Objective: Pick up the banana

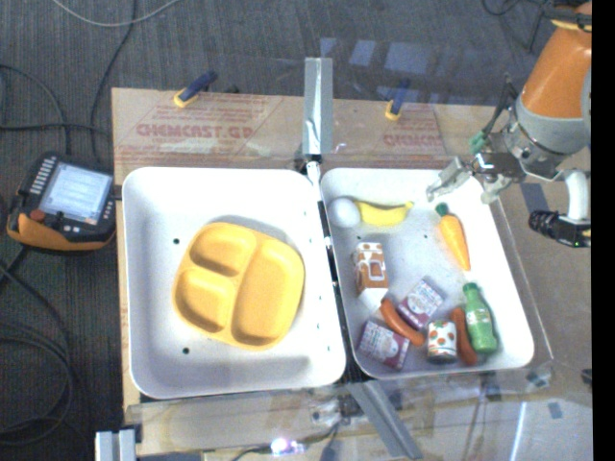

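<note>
Banana (383,213) lies flat at far end of right bin (514,286), just right of a white egg (343,211) — untouched. Pincer (468,181) hovers over bin's far right corner, fingers apart, empty, near carrot (455,239). Yellow tray (240,284) in left bin (154,353).

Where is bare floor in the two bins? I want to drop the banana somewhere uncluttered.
Left bin: a bare margin all round the yellow tray. Right bin: a bare patch between box and carrot, below the banana. Its lower half is crowded.
</note>
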Available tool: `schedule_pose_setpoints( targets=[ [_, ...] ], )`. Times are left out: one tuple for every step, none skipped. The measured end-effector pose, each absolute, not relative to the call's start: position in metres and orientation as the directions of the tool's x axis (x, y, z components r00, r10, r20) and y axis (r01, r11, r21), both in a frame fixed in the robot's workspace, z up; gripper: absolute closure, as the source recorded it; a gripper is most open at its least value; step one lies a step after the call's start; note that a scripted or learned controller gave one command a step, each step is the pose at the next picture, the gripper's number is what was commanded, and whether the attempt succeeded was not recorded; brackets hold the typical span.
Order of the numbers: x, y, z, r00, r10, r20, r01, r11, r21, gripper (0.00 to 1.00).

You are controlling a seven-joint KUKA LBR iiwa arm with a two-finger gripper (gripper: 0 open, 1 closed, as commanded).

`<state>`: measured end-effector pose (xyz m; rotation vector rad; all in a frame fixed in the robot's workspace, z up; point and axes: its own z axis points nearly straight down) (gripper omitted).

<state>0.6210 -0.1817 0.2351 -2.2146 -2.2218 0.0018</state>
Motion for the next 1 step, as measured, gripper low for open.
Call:
schedule_pose_setpoints(
  targets=[
    [0.6655,-0.1422,0.1174,-0.019,1.000,-0.002,1.000,0.019,-0.003,0.00]
  ],
)
